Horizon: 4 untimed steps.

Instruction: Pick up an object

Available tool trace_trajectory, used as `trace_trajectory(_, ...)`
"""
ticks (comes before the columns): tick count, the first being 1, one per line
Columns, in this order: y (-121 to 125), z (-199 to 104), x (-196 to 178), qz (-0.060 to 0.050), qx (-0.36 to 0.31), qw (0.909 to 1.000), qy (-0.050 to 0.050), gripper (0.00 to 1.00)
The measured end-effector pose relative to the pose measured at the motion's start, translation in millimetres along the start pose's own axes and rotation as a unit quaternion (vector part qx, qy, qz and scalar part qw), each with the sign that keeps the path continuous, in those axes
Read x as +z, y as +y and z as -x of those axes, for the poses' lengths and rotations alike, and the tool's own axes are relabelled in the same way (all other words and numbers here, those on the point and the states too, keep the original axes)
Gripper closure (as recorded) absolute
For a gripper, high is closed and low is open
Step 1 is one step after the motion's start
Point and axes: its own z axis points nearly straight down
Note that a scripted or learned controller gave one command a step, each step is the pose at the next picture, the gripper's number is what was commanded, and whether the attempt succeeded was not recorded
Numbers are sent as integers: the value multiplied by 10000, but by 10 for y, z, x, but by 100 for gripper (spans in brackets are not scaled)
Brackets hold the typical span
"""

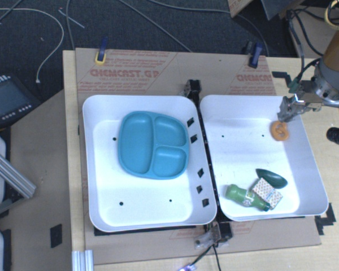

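Pincer [286, 110] above ridged (orange) disc [279, 131]

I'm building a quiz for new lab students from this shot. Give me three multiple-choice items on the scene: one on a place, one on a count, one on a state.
1. Where does the blue divided plate lie?
A. In the left bin
B. In the right bin
C. On the cardboard outside the bins

2. How many compartments does the plate have?
A. Two
B. Three
C. Five

3. How does the green bottle rest?
A. Standing upright
B. Lying on its side
C. Hanging from the gripper

Answers:
1. A, it sits in the left bin, upper middle.
2. B, ridges split it into one long and two smaller sections.
3. B, it lies flat near the right bin's front edge, beside the patterned packet.
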Motion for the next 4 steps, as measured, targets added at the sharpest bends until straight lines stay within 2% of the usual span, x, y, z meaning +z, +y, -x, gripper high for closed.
trace_trajectory(1, -5, -497, 114, -49, -18, 10000, 24, 100)
trace_trajectory(2, 92, -1085, 143, -45, -25, 10000, 25, 100)
trace_trajectory(3, 63, -1537, 99, -46, -21, 10000, 25, 100)
trace_trajectory(4, 79, -2032, 206, -55, -20, 10000, 21, 100)
